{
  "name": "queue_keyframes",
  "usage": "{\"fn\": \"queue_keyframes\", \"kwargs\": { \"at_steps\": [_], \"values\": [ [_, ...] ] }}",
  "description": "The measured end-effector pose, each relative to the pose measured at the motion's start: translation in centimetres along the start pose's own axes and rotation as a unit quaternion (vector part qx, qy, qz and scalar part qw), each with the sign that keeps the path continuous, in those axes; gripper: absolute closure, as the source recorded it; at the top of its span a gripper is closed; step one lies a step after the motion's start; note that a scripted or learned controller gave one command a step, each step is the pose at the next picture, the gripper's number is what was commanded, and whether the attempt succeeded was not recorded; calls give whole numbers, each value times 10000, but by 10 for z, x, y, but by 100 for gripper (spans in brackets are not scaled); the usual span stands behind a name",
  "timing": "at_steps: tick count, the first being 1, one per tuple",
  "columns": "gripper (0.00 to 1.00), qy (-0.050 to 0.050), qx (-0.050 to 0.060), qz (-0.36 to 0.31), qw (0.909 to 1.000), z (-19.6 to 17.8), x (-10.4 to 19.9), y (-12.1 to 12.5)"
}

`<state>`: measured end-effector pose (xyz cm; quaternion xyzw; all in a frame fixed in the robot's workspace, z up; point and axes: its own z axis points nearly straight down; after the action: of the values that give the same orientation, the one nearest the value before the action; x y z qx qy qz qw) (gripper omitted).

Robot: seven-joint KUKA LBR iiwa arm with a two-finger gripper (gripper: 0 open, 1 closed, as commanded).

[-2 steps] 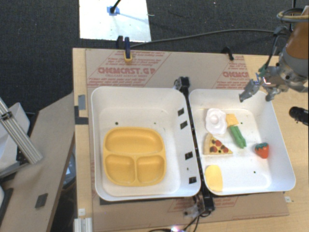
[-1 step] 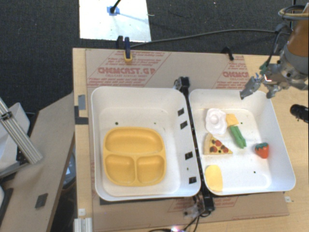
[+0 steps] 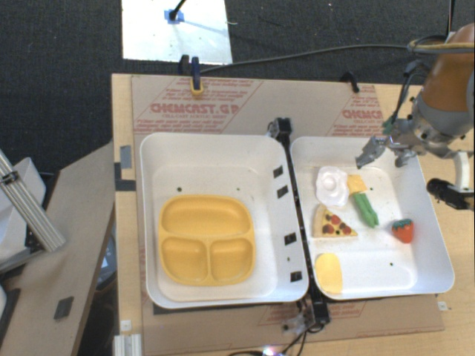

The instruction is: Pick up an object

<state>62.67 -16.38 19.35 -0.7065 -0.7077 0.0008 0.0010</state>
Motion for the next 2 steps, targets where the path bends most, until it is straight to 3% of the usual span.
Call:
{"fn": "queue_keyframes", "kwargs": {
  "at_steps": [2],
  "values": [
    [0, -2, -13, 5, 10000, 107, -8, -4]
  ]
}}
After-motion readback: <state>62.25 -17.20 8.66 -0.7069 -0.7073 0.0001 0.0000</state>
